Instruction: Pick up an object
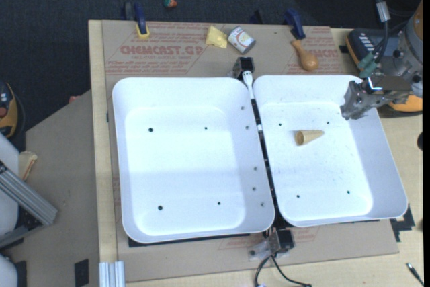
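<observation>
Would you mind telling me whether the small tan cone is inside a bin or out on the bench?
Inside: the tan cone lies on its side on the right bin's floor.

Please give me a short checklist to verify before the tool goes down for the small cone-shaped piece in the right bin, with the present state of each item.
1. Target present: tan cone piece lies in the right bin: ok.
2. Target free of neighbours: nothing touches it: ok.
3. Tool above the target: it is over the bin's upper right part, to the side of the piece: not ok.
4. Tool free of any object: cannot tell.
5. Path toward the piece unobstructed: bare bin floor between them: ok.
</observation>
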Controlling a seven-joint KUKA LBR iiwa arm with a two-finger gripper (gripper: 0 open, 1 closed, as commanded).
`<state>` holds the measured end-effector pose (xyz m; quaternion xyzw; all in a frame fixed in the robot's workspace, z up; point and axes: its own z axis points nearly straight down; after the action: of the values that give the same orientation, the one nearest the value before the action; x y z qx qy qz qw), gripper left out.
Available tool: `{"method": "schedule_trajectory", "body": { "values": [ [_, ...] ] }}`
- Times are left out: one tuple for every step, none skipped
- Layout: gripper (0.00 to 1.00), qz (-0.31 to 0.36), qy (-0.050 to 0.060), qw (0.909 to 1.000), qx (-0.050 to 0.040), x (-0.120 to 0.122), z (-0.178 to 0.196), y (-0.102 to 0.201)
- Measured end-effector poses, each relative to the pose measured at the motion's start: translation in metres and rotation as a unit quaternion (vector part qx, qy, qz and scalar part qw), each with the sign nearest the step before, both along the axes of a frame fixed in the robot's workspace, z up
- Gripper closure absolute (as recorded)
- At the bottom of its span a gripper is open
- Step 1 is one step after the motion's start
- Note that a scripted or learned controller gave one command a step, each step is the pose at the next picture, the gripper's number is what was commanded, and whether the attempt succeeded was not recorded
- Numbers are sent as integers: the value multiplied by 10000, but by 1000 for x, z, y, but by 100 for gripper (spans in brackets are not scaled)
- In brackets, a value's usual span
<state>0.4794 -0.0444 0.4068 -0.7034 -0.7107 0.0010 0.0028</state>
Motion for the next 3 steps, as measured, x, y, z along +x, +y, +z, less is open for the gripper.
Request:
{"method": "schedule_trajectory", "body": {
  "values": [
    [100, 9, -9, 10000, 1, 88, -67, 114],
    [100, 9, -62, 10000, 13, 38, 1, 206],
    [100, -78, -11, 10000, -17, -1, 5, 147]
  ]
}}
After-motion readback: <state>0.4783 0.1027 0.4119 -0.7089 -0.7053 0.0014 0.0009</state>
